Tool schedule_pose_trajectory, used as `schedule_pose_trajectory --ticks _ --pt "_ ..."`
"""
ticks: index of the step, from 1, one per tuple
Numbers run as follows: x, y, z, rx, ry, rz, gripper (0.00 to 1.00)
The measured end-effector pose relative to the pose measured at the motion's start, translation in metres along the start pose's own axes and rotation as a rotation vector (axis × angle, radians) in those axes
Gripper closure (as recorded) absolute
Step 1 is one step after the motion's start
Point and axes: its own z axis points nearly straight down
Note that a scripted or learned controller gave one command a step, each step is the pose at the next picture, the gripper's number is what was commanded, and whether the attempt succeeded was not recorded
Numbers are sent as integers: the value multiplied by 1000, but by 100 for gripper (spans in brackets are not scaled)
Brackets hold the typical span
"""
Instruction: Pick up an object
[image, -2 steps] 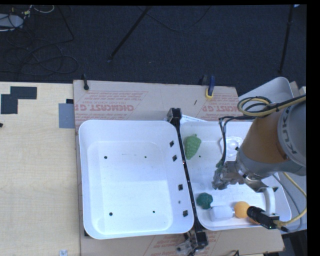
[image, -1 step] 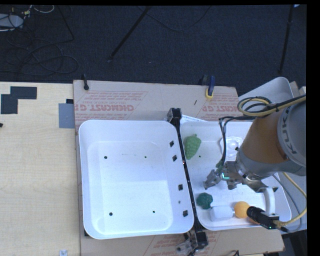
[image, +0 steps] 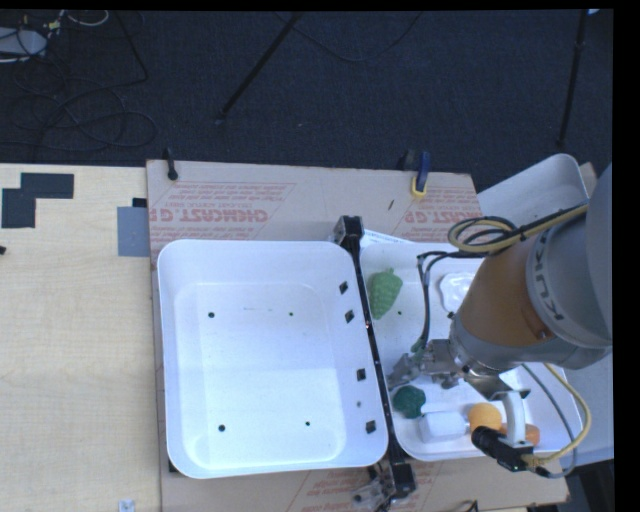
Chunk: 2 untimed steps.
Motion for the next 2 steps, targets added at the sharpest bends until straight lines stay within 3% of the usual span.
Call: schedule_pose_trajectory --ticks 1,2 --pt "-1 1 -12 -1 1 3 100" --pt "-2 0 -21 1 1 8 100"
